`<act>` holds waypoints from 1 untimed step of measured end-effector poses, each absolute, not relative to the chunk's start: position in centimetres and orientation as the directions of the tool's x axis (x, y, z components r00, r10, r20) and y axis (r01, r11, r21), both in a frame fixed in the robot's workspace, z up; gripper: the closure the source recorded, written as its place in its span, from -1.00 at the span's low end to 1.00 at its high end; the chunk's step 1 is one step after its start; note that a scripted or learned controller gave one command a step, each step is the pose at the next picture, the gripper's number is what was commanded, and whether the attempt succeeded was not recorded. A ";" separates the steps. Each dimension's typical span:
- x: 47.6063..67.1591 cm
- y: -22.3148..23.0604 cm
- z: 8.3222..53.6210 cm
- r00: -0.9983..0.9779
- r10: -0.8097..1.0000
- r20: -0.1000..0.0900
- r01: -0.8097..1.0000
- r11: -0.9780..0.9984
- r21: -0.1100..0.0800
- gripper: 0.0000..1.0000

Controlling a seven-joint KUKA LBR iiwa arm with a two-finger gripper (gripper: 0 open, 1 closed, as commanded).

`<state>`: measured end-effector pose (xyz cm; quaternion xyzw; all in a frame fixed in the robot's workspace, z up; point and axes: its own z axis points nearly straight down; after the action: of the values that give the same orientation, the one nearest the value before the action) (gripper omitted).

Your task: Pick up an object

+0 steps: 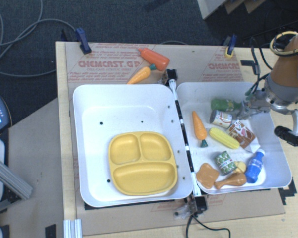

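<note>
The right bin (188, 95) holds several toys: a carrot (199, 128), a green item (224, 104), a small can (220, 118), a yellow corn cob (224, 138), a snack packet (241, 133), a green patterned can (224, 161), a blue bottle (255, 166) and a brown drumstick (221, 178). My gripper (246, 108) hangs low over the bin's far right part, just right of the green item and the small can and above the snack packet. Nothing visibly sits in its grasp.
The left bin (89, 108) carries a yellow divided plate (142, 162). Two orange toy vegetables (154, 58) (139, 75) lie on the board behind the bins. Blue clamps (82, 39) (231, 44) hold the board's far edge. The arm's orange band (286, 69) rises at the right.
</note>
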<state>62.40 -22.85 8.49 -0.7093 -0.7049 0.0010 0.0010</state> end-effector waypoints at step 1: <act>65.0 -16.2 8.2 -0.006 1.000 0.001 1.000 0.006 -0.014 -1.00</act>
<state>65.01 -16.21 8.24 -0.7051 -0.7091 0.0045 0.0052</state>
